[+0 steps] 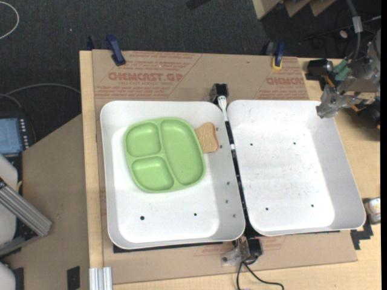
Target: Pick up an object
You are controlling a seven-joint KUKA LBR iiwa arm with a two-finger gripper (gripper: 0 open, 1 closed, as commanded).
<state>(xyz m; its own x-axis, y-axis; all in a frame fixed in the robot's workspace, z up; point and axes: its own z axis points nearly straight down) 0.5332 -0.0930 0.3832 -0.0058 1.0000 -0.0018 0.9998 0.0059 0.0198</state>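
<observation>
Fingers point(328, 107) at right bin's point(290, 222) far corner, nothing visibly held

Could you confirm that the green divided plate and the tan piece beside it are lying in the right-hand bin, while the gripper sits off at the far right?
Not quite: the camera view shows the green divided plate and the tan piece in the left-hand bin, not the right-hand one. The gripper is indeed at the far right.

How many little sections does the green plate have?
3. The green plate, in the left bin, has one at upper left, one at lower left, and one long section down its right side.
</observation>
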